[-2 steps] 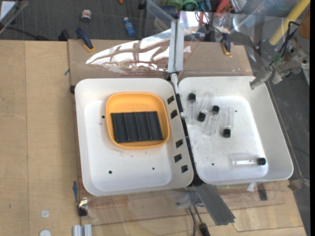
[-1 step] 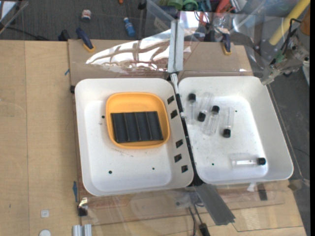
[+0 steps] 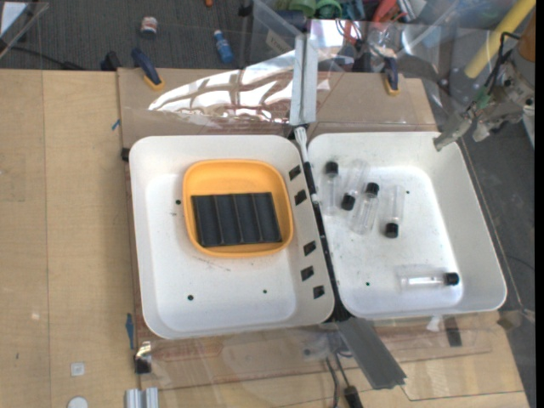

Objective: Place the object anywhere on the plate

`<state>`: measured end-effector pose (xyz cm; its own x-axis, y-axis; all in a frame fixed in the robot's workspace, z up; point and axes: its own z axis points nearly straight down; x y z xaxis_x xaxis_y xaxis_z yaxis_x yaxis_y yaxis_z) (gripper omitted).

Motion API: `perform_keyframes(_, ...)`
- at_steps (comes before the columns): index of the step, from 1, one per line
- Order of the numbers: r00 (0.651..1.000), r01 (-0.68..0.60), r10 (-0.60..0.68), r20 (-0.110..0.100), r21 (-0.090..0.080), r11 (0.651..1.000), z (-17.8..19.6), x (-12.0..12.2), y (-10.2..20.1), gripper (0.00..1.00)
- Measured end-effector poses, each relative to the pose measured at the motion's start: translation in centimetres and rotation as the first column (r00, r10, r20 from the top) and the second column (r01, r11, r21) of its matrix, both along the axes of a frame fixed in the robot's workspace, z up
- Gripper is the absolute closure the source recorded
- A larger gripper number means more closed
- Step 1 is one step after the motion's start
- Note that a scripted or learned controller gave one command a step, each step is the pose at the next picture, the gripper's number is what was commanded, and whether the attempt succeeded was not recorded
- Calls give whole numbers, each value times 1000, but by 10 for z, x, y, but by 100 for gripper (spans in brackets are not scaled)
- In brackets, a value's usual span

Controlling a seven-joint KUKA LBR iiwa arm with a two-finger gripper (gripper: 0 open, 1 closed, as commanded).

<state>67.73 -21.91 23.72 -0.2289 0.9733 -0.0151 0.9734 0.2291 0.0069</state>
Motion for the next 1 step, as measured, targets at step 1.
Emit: perform_keyframes(1,1000,-3,3,3,-3,1000,8,2,0,100)
